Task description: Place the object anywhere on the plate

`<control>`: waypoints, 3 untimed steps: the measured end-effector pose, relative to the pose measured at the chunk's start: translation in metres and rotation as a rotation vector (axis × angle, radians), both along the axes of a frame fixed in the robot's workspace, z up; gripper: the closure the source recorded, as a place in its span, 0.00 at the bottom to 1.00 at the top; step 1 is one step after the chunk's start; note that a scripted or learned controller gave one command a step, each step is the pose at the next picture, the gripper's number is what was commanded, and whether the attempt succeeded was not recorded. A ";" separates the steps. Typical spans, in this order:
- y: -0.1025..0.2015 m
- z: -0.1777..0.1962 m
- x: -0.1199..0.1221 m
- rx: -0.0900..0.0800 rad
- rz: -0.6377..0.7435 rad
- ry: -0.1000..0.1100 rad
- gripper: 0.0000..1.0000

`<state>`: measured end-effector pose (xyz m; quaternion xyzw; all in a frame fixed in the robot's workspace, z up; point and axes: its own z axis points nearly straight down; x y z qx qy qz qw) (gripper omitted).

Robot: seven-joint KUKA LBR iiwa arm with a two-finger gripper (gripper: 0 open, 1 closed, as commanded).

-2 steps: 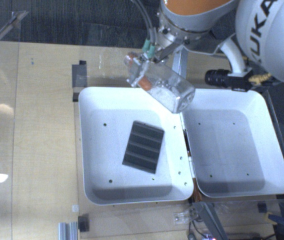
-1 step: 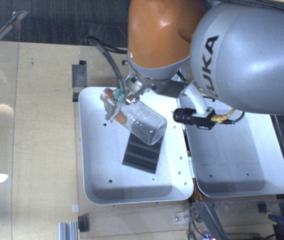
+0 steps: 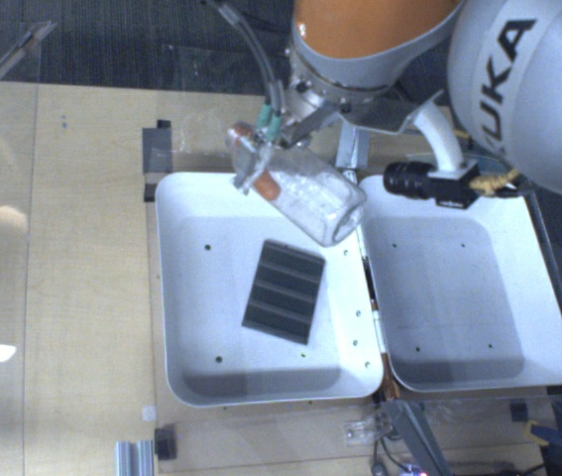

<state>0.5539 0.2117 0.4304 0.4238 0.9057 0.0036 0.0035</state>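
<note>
A clear plastic cup (image 3: 310, 198) lies tilted on its side at the top right corner of the left bin (image 3: 186, 365), its open mouth facing down toward the middle divider and its base up by the pincer (image 3: 258, 162). The pincer sits right at the cup's upper left end, with something reddish showing at its tips, but I cannot tell whether it is closed on the cup or merely touching it. Below the cup, well apart from it, a dark ribbed rectangular plate (image 3: 283, 292) rests flat and slightly askew in the middle of the left bin. Judging by this, the task is not yet done: the cup is over the bin's rim region rather than on the plate, and it has to come down and toward the bin's centre to land there. The right bin (image 3: 548, 360) sits beside it on the pale wooden surface (image 3: 72, 266). On the arm's grey housing (image 3: 528, 77), the letters "UKA" of the maker's name can be read.
</note>
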 end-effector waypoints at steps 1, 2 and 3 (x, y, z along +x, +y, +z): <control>0.013 -0.139 0.009 -0.002 -0.109 0.008 1.00; 0.013 -0.138 0.010 -0.001 -0.110 0.006 0.00; -0.010 -0.268 -0.060 -0.002 -0.170 0.010 0.00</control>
